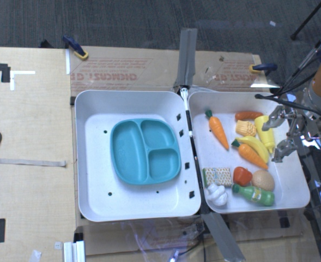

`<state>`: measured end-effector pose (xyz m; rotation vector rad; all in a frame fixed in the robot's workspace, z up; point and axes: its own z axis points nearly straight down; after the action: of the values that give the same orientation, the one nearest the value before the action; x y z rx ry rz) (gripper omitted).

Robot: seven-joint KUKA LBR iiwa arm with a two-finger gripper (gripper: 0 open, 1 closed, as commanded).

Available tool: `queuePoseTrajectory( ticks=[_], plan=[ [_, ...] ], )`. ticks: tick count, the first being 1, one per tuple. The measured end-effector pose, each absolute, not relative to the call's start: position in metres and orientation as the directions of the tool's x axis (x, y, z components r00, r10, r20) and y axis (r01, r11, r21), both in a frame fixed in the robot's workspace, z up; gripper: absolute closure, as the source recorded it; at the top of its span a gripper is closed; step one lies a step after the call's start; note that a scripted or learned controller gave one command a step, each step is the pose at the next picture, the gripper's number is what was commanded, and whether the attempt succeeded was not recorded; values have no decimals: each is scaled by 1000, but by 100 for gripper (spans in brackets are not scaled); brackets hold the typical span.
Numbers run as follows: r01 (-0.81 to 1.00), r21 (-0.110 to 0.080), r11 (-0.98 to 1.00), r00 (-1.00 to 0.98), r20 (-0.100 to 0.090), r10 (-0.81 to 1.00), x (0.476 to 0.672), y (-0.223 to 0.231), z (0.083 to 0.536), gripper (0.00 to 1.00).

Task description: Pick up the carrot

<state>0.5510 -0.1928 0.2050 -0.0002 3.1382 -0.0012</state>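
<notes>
The arm reaches in from the right, wrist low over the right bin [291, 203], and the pincer [276, 137] points left with its two fingers spread wide, one [269, 122] above, one [283, 149] below. Nothing sits between them. They hang over the right side of the food pile, just above the banana [264, 138]. The carrot [218, 130] lies apart from the pile, in the upper left part of that bin near the dividing wall, green top toward the back, tip slanting down to the right. A second orange carrot [251, 153] lies under the banana, close to the lower finger. In the left bin [89, 162] lies a blue divided plate [146, 151].
</notes>
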Motion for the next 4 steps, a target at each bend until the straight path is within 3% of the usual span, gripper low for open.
queuePoseTrajectory(
  ticks=[1,2,3,4],
  plan=[
    [24,-2,1000,-1000,-10,24,550,-153,107,0],
    [275,0,961,-961,-4,275,580,-92,93,0],
    [676,1,737,-737,-3,676,605,-94,93,0],
    [651,0,759,-759,-2,651,557,-96,93,0]
  ],
)
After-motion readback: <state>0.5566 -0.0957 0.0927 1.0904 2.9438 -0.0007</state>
